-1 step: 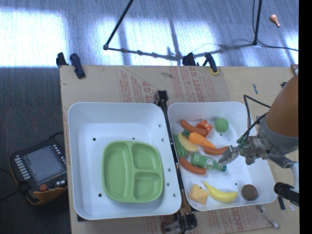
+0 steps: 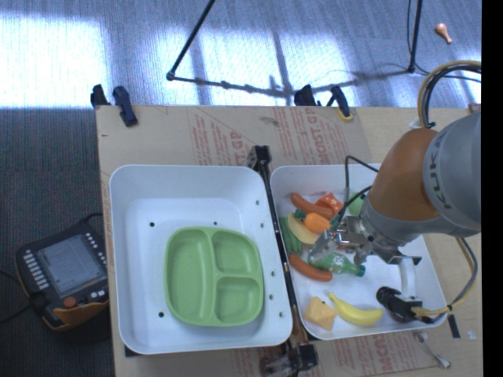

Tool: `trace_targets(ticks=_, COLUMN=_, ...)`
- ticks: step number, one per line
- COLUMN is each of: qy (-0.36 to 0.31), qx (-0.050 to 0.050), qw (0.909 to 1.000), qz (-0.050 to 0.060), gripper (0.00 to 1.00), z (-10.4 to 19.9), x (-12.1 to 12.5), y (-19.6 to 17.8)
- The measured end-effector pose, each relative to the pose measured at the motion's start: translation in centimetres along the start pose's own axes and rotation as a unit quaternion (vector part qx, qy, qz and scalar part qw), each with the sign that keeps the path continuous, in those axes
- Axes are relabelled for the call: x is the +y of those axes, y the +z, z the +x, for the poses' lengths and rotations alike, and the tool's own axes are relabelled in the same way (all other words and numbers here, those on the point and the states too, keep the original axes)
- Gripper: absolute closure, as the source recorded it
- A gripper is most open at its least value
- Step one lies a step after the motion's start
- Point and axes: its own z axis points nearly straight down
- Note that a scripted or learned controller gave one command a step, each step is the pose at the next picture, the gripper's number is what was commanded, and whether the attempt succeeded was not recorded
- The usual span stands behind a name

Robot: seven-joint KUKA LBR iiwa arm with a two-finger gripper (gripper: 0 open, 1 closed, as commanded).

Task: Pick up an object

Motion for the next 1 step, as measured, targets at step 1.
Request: trace_targets(ticks=1, qy=-0.03, qx=0.0, qw=0.9996, qz=-0.001, gripper=0.0, z=0.75, x=6.03, y=3.52)
